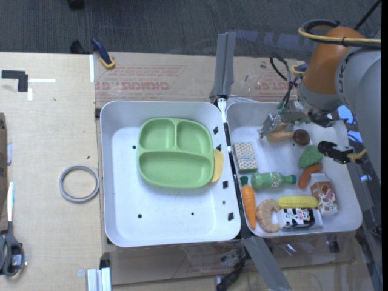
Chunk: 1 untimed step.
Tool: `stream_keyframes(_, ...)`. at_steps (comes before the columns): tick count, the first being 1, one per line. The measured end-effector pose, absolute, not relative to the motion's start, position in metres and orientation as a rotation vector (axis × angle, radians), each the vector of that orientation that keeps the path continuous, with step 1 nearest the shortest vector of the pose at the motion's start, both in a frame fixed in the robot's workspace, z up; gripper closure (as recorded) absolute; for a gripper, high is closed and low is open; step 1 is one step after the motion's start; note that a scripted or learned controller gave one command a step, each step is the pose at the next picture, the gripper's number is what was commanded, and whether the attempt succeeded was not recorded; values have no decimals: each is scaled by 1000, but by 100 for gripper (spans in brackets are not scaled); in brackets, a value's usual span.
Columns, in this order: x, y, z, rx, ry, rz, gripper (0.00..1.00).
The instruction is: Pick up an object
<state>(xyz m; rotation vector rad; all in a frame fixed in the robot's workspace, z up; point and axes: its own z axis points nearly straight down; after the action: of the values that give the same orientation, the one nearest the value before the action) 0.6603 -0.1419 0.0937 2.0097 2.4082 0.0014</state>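
The arm [339, 65] reaches in from the right, its orange band sitting high over the back corner of the right bin [348, 223]. The gripper [274, 126] hangs low over the upper part of that bin, metal fingers pointing left and down, and from this slant whether they are spread or closed is not something I can tell. Just beside the fingertips lies a tan, wood-coloured piece [280, 136] with a dark brown round thing [301, 137] at its right end; the tips look very near it, though contact can't be judged.

The rest of the right bin is crowded. A speckled sponge-like block [245, 156] sits near the left wall, a green bottle [273, 179] lies on its side below it, and an orange carrot [248, 205] lies along the same wall. Further right are a green leafy toy [310, 156], a small orange-red piece [309, 173] beneath it, a corn cob [297, 202], a croissant-like pastry [268, 215], a small carton [325, 197] and a dark printed packet [297, 218].

The left bin [115, 180] holds a green divided plate [176, 152] (three compartments, a yellow piece [217, 165] peeking from under its right edge). On the bench to the left rest a grey tape ring [79, 182] and scissors [11, 247].
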Motion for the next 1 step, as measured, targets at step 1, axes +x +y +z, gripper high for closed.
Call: stream_keyframes(1,660,-142,94,2010,2408,1,0)
